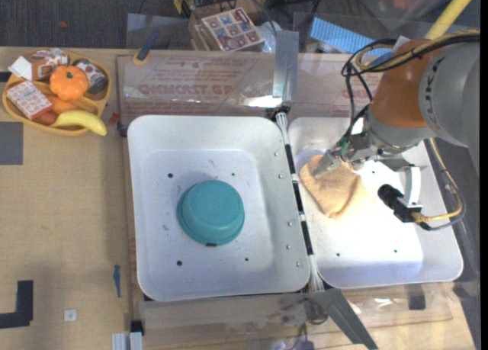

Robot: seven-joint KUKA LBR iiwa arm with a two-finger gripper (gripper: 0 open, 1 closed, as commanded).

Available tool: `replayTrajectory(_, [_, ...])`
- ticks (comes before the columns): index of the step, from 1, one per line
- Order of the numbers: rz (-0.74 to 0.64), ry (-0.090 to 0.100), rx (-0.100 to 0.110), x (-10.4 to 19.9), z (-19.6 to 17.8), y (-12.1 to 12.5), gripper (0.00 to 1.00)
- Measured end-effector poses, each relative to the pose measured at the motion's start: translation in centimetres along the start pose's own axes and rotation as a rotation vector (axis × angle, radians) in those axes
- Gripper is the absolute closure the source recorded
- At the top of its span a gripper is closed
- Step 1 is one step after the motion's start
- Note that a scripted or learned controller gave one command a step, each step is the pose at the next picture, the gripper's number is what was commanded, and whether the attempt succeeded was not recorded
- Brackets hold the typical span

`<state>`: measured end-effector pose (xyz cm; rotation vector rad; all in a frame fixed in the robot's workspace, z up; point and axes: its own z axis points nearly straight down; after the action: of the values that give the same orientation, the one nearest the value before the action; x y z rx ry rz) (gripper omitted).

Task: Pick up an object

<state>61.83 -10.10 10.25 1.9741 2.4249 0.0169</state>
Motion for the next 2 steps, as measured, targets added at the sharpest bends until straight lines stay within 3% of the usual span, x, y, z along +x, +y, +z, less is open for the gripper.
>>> replayTrajectory(1, [-0.040, 0.002, 0.010, -0.8, 1.4, 3.2, 0.00])
replayTrajectory(2, [-0.041, -0.001, 0.003, -0.9, 0.1, 3.4, 1.00])
